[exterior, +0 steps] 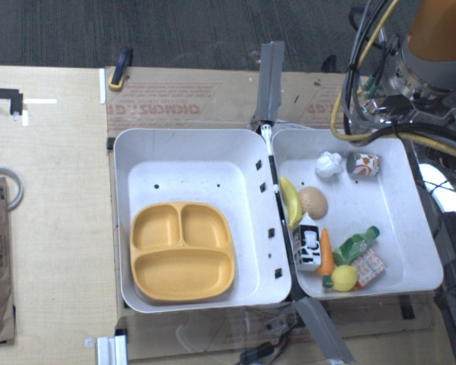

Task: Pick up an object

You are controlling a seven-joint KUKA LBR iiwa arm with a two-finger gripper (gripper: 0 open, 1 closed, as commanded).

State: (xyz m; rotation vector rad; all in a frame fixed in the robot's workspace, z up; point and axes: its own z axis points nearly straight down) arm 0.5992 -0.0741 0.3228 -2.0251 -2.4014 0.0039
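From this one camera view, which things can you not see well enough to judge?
- Gripper: hidden in the camera view by the arm's wrist and cables; fingers unreadable.
- Black-and-white pack: print too small to read.
- Small can: label blurred.
- Banana: partly hidden by the bin's rim.

The arm (433, 29) is grey with an orange band, trailing looped black and yellow cables (368, 59).

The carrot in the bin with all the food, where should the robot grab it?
Probably around the middle of the carrot, coming straight down from above. It lies flat, long and thin, running up and down the picture. A black-and-white box sits close on one side, so the tool would have to squeeze in carefully there.
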